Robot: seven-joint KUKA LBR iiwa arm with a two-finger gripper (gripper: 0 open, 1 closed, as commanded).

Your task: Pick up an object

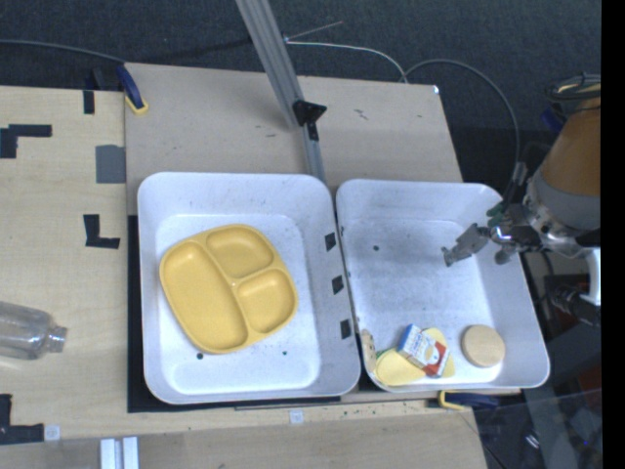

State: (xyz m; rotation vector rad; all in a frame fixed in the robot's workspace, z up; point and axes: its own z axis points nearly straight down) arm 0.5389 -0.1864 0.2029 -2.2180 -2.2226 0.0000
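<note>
approach step: the gripper (467, 247) hangs over the right bin (410, 213), whether parted or clenched i cannot tell, and next must reach the round wooden disc (482, 346) below.

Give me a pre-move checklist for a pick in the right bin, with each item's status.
1. Targets in view: ok. Round tan disc and small printed packet lie at the near edge of the right bin.
2. Tool over the right bin: ok, near its right wall.
3. Tool above a target: not ok, it sits farther back than both.
4. Tool carrying nothing: ok, nothing shows between its fingers.
5. Disc apart from packet: ok.
6. Finger opening wide enough: cannot tell.
</note>
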